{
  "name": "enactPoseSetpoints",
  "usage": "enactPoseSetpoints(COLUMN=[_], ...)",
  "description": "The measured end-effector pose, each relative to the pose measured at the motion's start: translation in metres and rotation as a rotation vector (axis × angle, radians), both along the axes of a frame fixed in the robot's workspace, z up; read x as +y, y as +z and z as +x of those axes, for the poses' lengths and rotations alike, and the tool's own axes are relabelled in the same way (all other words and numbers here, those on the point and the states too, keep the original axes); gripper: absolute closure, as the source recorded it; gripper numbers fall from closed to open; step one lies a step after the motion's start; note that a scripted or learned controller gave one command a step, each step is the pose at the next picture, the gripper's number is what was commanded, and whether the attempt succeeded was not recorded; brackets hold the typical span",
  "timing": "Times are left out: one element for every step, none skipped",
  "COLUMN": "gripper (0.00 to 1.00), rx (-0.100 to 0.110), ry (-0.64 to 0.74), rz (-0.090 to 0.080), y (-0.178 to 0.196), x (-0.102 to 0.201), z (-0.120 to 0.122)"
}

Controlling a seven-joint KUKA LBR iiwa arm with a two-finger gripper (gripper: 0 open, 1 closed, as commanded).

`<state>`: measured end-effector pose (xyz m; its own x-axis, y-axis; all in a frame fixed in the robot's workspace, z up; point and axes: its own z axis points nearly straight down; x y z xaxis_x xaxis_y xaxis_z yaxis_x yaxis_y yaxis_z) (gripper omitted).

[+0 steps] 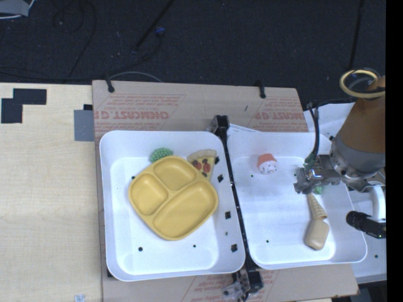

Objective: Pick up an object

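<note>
Your gripper [310,182] sits low over the right bin [283,247], near its right wall, and you cannot tell from this angle how wide the jaws stand. Just below the jaws, seemingly touching them at its thin end, lies the tan ice-cream-cone toy [316,222], its broad end pointing to the bin's near edge. To the jaws' left, a little apart in the same bin, rests a small orange-and-white toy [267,163].

Further left of the jaws, across the black divider [232,200], the left bin [119,231] holds a yellow sectioned plate [174,197] set at a tilt. At its far edge a green toy [161,153] and a pizza-slice toy [203,162] peek out, both touching or just beside the plate.

Both bins rest on a cardboard sheet [189,109] printed with red lettering, on a pale wooden bench [44,200]. Beyond the jaws, past the bench, lies dark carpet [220,36] with loose cables [157,17].
</note>
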<state>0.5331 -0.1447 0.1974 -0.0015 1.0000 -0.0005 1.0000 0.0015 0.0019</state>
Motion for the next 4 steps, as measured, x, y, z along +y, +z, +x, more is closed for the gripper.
enactPoseSetpoints(gripper=[1.0,1.0,1.0,1.0], rx=[-0.001,0.006,0.004,0.005], ry=[0.001,0.003,0.003,0.004], rz=[0.0,0.003,0.002,0.002], y=[0.055,0.04,0.048,0.048], x=[0.006,0.058,0.106,0.167], z=[-0.007,0.006,0.02,0.029])
